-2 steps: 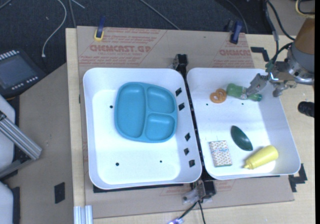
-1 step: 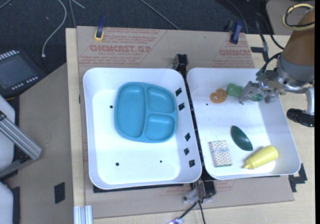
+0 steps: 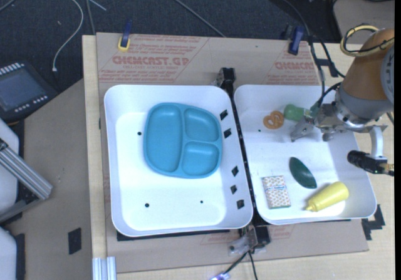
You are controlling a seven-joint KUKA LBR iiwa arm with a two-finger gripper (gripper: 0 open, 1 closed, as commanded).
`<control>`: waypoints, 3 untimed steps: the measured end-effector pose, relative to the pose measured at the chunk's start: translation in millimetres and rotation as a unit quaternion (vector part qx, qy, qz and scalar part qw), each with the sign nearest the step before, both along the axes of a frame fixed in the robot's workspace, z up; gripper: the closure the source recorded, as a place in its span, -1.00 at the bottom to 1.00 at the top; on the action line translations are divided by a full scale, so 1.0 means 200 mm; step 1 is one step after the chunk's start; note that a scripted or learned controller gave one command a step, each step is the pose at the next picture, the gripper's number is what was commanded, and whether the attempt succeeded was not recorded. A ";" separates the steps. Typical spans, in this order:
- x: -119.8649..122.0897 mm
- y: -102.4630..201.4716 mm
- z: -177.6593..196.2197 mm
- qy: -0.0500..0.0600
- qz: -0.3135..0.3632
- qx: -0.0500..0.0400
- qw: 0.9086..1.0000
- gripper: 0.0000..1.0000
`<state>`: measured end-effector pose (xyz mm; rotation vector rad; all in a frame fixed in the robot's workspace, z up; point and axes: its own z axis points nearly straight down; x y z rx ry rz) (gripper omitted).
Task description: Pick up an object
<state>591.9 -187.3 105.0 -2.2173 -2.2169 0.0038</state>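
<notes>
Objects lie in the right bin [image 3: 369,210], none between the fingers of the gripper [image 3: 307,127], whose jaws I cannot tell apart or together. Just beside it sit a green piece [image 3: 293,111] and a pretzel [image 3: 273,120]. Further off: dark green leaf [image 3: 303,172], patterned packet [image 3: 276,191], yellow bottle [image 3: 327,197]. Well apart, a blue divided plate [image 3: 182,140] fills the left bin [image 3: 125,203].

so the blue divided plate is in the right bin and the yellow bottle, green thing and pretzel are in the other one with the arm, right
Not quite. The camera view shows the blue divided plate in the left bin, not the right one. The rest holds: the yellow bottle, the dark green thing and the pretzel lie in the right bin, where the arm reaches in.
</notes>
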 end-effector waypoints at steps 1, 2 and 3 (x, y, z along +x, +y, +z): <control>0.01 0.00 0.07 -0.004 0.000 -0.001 1.000 1.00; 0.01 0.02 0.30 -0.005 0.001 -0.002 1.000 1.00; 0.01 0.02 0.57 -0.007 0.001 -0.002 1.000 1.00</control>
